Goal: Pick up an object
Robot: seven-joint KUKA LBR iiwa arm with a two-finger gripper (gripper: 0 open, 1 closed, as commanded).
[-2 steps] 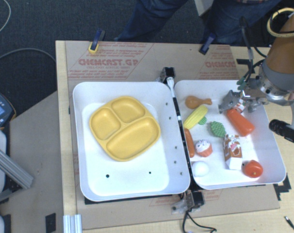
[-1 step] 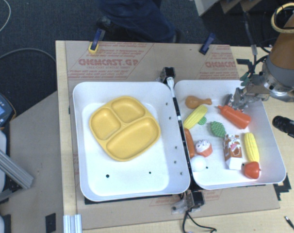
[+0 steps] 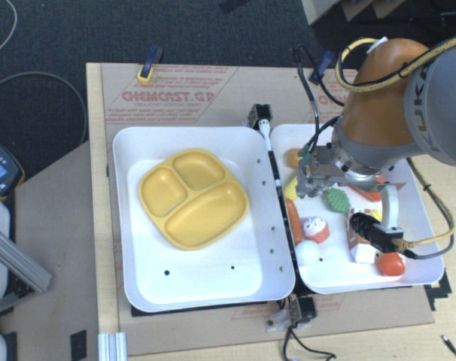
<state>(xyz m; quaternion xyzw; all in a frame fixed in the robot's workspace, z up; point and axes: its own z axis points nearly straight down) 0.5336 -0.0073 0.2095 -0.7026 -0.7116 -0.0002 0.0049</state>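
Objects (image 3: 316,230) jumbled; two bins (image 3: 130,224), one plate (image 3: 193,198).

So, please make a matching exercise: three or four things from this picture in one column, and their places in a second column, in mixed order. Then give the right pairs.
Things:
1. yellow plate
2. red ball
3. blue and yellow clamp
4. gripper

Places:
A. near corner of the right bin
B. over the right bin, near the divider between the bins
C. in the left bin
D. on the brown board, beyond the bins

Pairs: 1-C, 2-A, 3-D, 4-B
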